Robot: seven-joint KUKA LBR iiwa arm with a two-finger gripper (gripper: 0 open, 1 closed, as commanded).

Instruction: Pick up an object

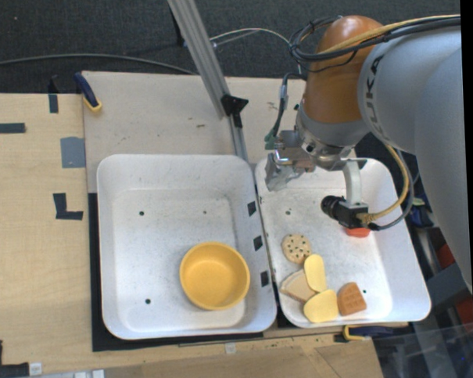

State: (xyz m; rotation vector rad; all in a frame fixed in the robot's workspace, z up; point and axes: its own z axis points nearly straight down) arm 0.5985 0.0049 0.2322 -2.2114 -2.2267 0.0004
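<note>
A small heap of toy food lies in the right bin (397, 291), well below the gripper (285, 173) and a little to its right: a round speckled cookie (296, 247) nearest it, then a yellow oval piece (314, 272), a tan bread slice (297, 286), a second yellow piece (321, 307) and an orange-brown toast piece (352, 298) farthest off. These pieces touch or overlap one another, apart from the cookie just above them. The gripper hangs over the right bin's top left corner, beside the wall between the bins; whether it is spread or pressed together, I cannot tell from here. Nothing shows in its grasp. Down and to its left, a yellow bowl (214, 274) sits upright in the left bin (119, 181).
</note>
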